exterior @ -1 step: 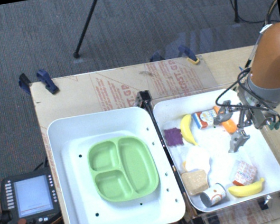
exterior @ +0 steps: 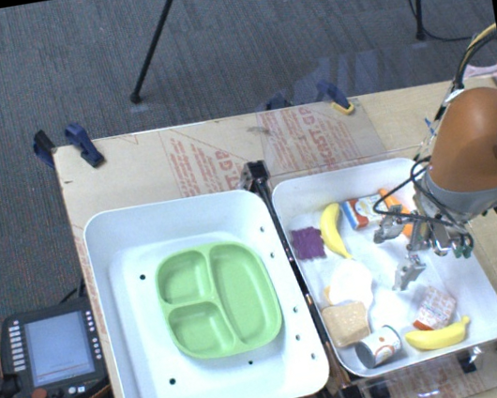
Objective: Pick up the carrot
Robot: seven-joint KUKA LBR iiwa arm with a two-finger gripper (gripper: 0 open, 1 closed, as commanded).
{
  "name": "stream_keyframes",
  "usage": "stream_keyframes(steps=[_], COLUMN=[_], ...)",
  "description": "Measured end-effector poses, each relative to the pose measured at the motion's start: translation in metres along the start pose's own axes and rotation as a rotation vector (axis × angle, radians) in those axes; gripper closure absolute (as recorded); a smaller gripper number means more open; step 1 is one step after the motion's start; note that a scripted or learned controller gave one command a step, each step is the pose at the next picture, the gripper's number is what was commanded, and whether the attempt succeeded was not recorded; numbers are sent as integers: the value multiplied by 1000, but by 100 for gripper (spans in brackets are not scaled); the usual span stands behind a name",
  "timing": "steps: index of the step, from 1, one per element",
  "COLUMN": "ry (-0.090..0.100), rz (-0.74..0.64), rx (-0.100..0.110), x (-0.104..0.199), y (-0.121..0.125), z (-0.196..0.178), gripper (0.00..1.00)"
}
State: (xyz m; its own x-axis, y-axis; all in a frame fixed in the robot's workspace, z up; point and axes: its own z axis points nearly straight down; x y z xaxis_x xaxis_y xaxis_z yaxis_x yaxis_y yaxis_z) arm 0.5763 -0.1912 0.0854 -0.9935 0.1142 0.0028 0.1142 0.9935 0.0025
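Note:
The carrot is a slim orange piece near the back right of the right bin. Its lower end is hidden under the gripper's wrist and cables. My gripper hangs over the middle right of that bin, just in front of the carrot. Its two fingers are spread apart and open, with only white bin floor showing between them. The arm with its orange band comes in from the right.
The right bin also holds a banana, a purple piece, a small carton, a white lump, toast, a cup, a red-and-white packet and a second banana. A green divided plate lies in the left bin.

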Motion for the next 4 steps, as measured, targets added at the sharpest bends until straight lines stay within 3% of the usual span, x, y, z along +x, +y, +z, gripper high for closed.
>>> stream_keyframes(steps=[1,2,3,4], ry=[-7,-7,11,-5], rz=[-8,-249,-249,-251], rx=[0,2,0,0], x=[-3,-54,-50,-54], y=[4,-12,-13,-10], z=[-13,-3,-1,-13], gripper=[100,100,0,100])
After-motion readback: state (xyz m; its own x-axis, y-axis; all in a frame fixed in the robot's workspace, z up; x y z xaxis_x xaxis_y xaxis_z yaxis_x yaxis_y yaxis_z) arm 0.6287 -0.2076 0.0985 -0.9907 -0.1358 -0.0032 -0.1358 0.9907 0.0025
